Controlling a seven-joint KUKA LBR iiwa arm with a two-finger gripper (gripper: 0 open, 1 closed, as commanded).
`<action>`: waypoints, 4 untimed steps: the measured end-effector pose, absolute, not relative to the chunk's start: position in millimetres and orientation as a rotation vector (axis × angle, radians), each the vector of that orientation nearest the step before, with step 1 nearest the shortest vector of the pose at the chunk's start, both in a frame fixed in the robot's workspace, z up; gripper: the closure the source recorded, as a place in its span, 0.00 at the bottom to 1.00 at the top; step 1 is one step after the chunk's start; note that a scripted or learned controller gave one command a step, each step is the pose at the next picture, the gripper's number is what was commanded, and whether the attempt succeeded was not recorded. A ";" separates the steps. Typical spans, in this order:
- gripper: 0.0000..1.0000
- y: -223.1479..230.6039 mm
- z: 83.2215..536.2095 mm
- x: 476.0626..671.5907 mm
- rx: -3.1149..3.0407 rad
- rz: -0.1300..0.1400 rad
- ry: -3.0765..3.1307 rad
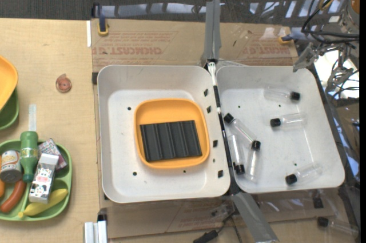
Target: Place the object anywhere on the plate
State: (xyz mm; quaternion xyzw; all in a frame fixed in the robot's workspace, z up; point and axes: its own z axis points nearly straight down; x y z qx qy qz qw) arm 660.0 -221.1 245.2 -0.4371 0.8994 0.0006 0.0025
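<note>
Nearest, bench's near-left corner: green tray with toy food, among it a green bottle, a small can, a carton, a sausage and a banana.
Right bin, near-right corner: one clear vial, black cap toward the bin's near edge.
Right bin, near-left part: three vials close together, lying roughly along the left wall.
Right bin, middle: a single vial, lying crosswise, cap to the left.
Left bin, centre: orange plate, flat on the bin floor, well apart from all four walls.
Task's thing: black ribbed slab, lying flat on the plate, inside its rim, ribs running near to far.
Right bin, far-right part: another vial, cap to the right.
Bench, left of the left bin's far corner: small pink disc, alone on bare wood.
Bench, left edge: yellow bowl, cut off by the frame, resting in a green one.
Gripper: above the right bin's far-right corner, under a tangle of cables; too small and cluttered to tell whether released or clenched; apart from the slab and the vials.
Far edge, behind both bins: printed cardboard sheet, lying flat.
</note>
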 end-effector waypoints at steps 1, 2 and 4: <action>0.00 -220.8 206.8 660.0 -1.704 0.001 2.633; 0.00 -220.6 201.1 659.9 -2.091 0.001 2.337; 0.00 -212.5 209.5 659.7 -2.711 0.002 1.576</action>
